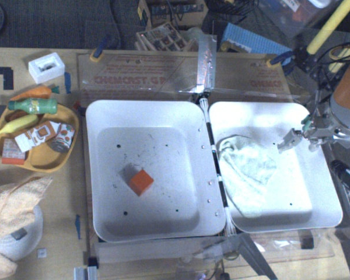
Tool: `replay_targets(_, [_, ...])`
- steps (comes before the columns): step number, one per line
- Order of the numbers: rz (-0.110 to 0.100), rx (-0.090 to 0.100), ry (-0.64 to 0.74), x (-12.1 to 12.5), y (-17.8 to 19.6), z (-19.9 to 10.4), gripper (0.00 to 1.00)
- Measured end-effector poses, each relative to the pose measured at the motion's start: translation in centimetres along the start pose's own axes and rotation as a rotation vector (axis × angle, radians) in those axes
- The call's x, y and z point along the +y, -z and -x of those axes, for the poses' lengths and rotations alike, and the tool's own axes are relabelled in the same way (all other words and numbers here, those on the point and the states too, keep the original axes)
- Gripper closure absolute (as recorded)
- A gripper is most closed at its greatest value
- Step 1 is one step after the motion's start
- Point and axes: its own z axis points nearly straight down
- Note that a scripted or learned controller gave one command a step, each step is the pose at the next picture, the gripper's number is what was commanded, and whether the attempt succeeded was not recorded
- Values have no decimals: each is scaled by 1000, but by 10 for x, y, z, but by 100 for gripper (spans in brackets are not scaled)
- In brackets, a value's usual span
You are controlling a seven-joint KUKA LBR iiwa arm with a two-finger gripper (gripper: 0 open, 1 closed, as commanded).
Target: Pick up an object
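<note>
Cube [142, 182], orange, sits on the floor of the left bin [105, 118], a little left of and below that bin's centre in the frame, one corner pointing down toward the lower edge. You see a small grey shadow just beside it at its upper left. Dark specks dot the bin floor around it, and nothing touches it.

Look to the right bin [322, 210] and you find a crumpled white cloth [248, 163] bunched against its left side, near the divider where the two bins meet. A dark loop runs along the cloth's upper edge.

Your gripper [299, 139] hangs at the right edge of the frame, over the upper right part of the right bin, well apart from the cube and clear of the cloth. One grey finger [289, 140] points left and slightly down toward the cloth; another shows to its right. You see open space between them with nothing in it, so the fingers stand apart and hold nothing. The arm [345, 101] enters from the right, its orange band at the frame's edge.

At the left of the frame, you have a yellow bowl [44, 162] holding toy food, a small white box [46, 67] above it, and a peach towel [17, 203] at lower left.
</note>
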Motion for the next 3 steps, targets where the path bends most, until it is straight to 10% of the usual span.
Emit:
replay_targets(1, [0, 0, -227, 72, 12, -76, 0])
replay_targets(2, [-5, 2, -110, 66, 21, -138, 0])
replay_targets(3, [1, -1, -101, 68, 18, -58, 0])
